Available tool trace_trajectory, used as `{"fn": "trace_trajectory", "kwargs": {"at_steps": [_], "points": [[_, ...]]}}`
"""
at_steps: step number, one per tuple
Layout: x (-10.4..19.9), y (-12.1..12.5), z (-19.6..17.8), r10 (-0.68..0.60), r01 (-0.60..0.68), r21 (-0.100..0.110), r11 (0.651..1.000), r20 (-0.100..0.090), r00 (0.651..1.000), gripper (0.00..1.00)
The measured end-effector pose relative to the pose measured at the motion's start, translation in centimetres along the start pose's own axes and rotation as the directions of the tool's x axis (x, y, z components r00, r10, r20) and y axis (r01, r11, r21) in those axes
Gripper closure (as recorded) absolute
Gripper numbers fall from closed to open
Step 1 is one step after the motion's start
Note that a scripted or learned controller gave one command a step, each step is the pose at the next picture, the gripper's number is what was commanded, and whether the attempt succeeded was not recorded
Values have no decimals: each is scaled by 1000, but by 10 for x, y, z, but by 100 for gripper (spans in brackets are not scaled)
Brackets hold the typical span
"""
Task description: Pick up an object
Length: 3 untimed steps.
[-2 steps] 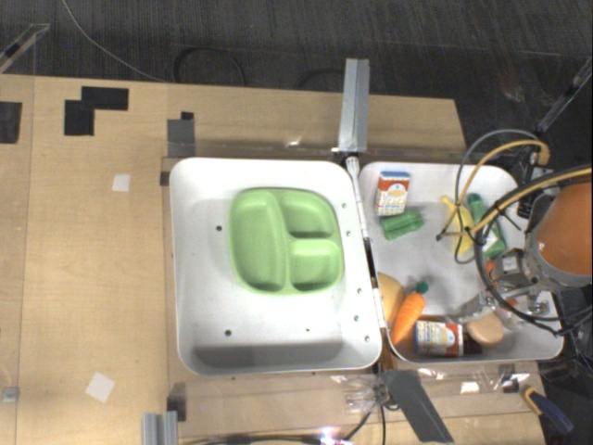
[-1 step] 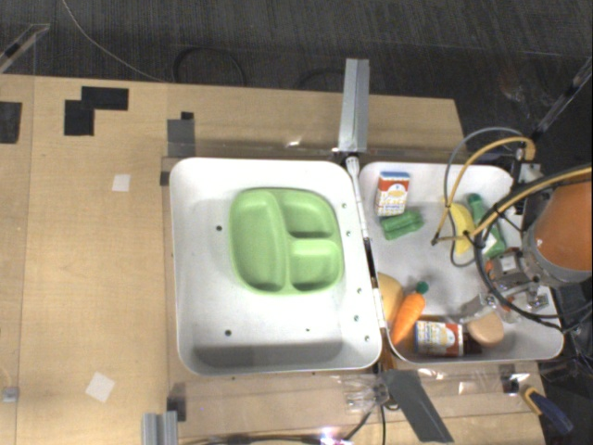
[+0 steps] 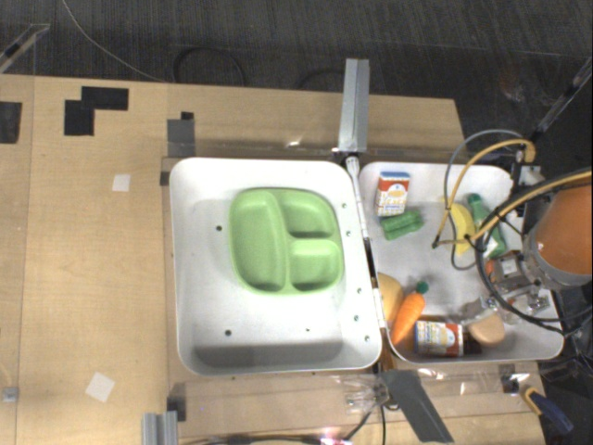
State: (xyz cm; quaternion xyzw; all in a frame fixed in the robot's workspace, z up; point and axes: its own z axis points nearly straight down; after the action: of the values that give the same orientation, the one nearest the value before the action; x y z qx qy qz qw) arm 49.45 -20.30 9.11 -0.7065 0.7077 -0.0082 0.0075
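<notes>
The right bin (image 3: pixel 435 272) holds a small juice carton (image 3: pixel 394 193), a green block (image 3: pixel 403 223), a banana (image 3: pixel 460 226), a green bottle (image 3: pixel 481 213), a carrot (image 3: pixel 408 311), a labelled bottle lying on its side (image 3: pixel 441 338) and a beige rounded piece (image 3: pixel 487 329). A yellowish item (image 3: pixel 388 292) lies by the carrot at the bin's left wall. My gripper (image 3: pixel 514 294) hangs low over the bin's right side, just above and right of the beige piece, partly hidden by cables and the wrist.
The left bin (image 3: pixel 208 332) holds a green divided plate (image 3: pixel 283 239). Black and yellow cables (image 3: pixel 482 156) loop over the right bin's far corner. The orange band of the arm (image 3: pixel 567 239) sits at the right edge. A metal post (image 3: pixel 354 109) stands between the bins at the back.
</notes>
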Motion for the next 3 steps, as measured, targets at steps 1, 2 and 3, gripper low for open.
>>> {"fn": "trace_trajectory", "kwargs": {"at_steps": [1, 2, 3], "points": [[1, 1, 0, 20, -20, -2, 1000, 1, 1000, 0], [2, -6, 1, 0, 0, -13, 1000, 0, 1000, 0], [1, 0, 0, -39, 39, -1, 999, -1, 999, 0]]}}
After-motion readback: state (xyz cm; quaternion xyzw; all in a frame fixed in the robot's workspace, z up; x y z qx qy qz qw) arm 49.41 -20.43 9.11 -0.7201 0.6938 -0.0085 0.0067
